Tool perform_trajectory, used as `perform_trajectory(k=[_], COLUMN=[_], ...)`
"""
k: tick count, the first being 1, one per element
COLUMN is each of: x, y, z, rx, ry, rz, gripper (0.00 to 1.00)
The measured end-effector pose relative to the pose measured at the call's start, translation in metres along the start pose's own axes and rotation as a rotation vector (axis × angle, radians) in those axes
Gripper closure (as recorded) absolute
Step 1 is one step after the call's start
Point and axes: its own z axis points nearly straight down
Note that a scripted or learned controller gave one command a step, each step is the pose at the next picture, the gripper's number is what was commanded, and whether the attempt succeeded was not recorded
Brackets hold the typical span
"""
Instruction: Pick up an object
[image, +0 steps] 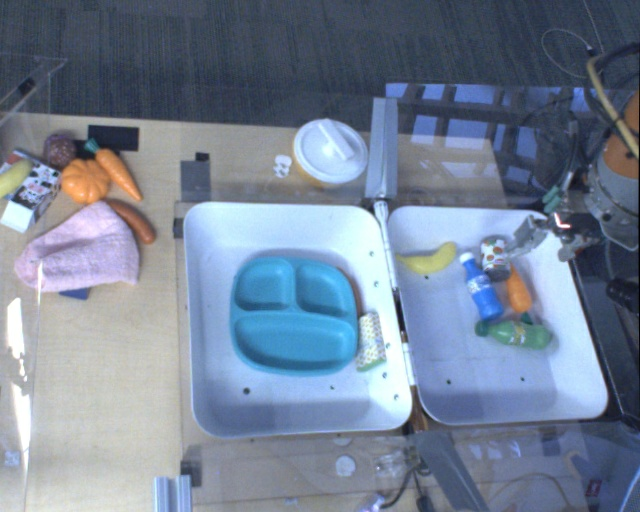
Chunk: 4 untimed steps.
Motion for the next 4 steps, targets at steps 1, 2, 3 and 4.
perform_trajectory(k=[1,2,3,4], x=[-0.03,-0.021,-0.021,0.008], y=[0.014,0.02,0.022,0.077], z=[0.13,0.161,0.148,0.071], rx=[-0.004,-0.005,-0.011,0.0], ry=[-0.002,0.0,-0.002,-0.001], rz=[0.174,0.397,0.39,0.241], gripper=[0.0,0.0,1.0,1.0])
